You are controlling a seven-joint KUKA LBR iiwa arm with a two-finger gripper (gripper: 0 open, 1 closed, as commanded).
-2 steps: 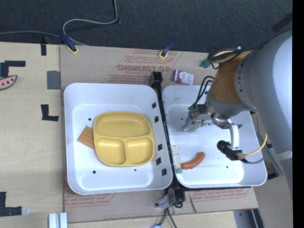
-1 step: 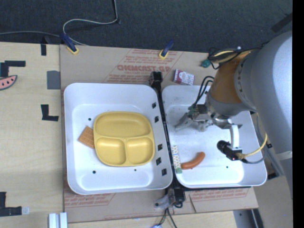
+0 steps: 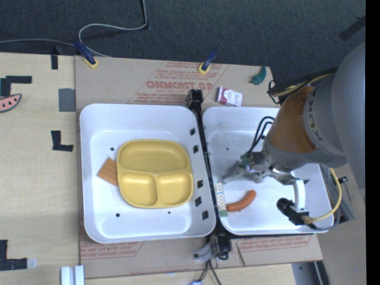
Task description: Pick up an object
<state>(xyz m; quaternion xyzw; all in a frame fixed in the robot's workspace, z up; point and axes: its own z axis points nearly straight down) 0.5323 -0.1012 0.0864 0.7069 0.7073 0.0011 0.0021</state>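
Note:
An orange sausage-shaped object (image 3: 240, 202) lies near the front left of the right bin (image 3: 225, 129). My gripper (image 3: 242, 166) hangs over the middle of that bin, a little above and behind the sausage, with nothing seen between its fingers. A yellow divided tray (image 3: 155, 173) fills the middle of the left bin (image 3: 95, 135), and a brown waffle-like piece (image 3: 108, 171) pokes out from under its left edge.
A small red-and-white packet (image 3: 228, 96) lies on the cardboard behind the right bin. A teal clip (image 3: 259, 75) sits at the cardboard's back right corner. Yellow clamps (image 3: 207, 65) hold the cardboard's back edge.

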